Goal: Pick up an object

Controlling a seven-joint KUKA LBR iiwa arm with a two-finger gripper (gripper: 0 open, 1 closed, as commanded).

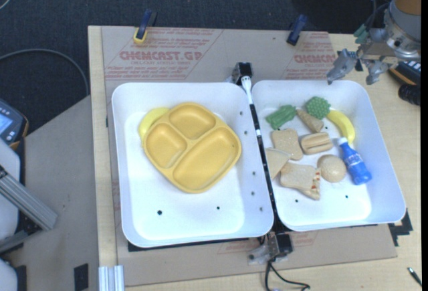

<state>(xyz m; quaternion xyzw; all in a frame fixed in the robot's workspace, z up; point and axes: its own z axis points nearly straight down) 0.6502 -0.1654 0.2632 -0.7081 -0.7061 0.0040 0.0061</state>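
Observation:
The right bin [374, 203] holds several toy foods: a green leafy piece [281, 116], a green broccoli [318, 107], a yellow banana [342, 124], a blue bottle [354, 162], a hot dog bun [315, 143], a round bread roll [331, 168] and tan bread slices [299, 178]. My gripper [358, 67] hangs above the far edge of the right bin, beyond the broccoli and banana. Its fingers [340, 67] are spread apart with nothing between them.
The left bin [134, 203] bears a yellow divided tray [192, 146] over a yellow plate [150, 121]. Two blue clamps [143, 27] hold the cardboard base at the back. A black divider [254, 129] runs between the bins.

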